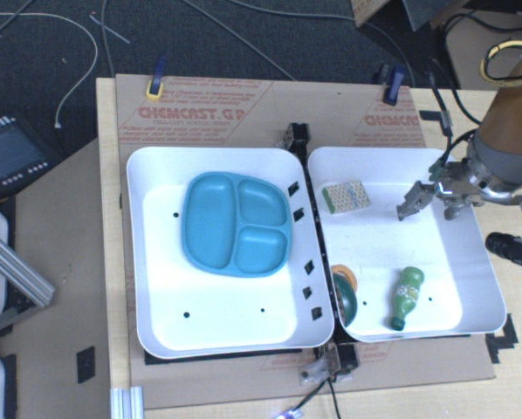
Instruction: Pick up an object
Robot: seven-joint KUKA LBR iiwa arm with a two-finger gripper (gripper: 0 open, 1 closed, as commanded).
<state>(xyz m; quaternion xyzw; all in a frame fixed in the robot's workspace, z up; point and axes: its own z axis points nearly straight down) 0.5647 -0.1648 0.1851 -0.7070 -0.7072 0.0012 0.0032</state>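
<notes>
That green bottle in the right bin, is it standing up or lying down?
Lying down. The green bottle rests on its side on the right bin's floor, its length stretched along it.

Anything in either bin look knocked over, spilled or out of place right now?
The green bottle lies on its side in the right bin, and a round item is wedged on edge against its left wall. Nothing looks spilled.
</notes>
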